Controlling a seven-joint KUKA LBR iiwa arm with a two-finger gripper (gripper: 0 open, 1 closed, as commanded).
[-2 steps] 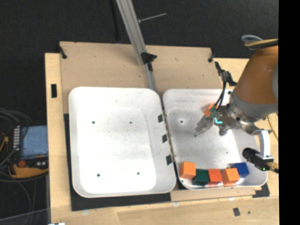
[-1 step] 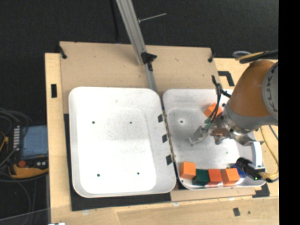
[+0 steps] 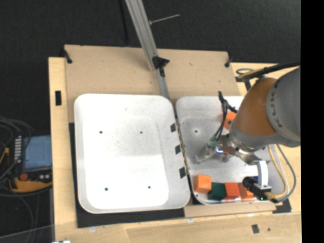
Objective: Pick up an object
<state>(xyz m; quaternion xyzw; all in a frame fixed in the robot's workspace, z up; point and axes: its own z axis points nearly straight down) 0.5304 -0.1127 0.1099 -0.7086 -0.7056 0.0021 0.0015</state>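
Dark floor around table point(image 3: 136, 70). Claw point(image 3: 210, 153) low over right bin point(image 3: 195, 115) — grip unreadable. Better aimed toward orange block point(image 3: 203, 183) — near bin's front wall, beside green block point(image 3: 218, 190).

Two white bins, left bin point(image 3: 124, 151) and right bin point(image 3: 195, 120), each faintly grey-speckled, on a pale tan counter point(image 3: 126, 65). Orange block point(image 3: 203, 183), dark green block point(image 3: 218, 191) and second orange block point(image 3: 232, 189) along the right bin's near edge. Arm point(image 3: 268, 110) grey with orange band. Surrounding floor point(image 3: 50, 14) black; blue device point(image 3: 38, 152) at left.
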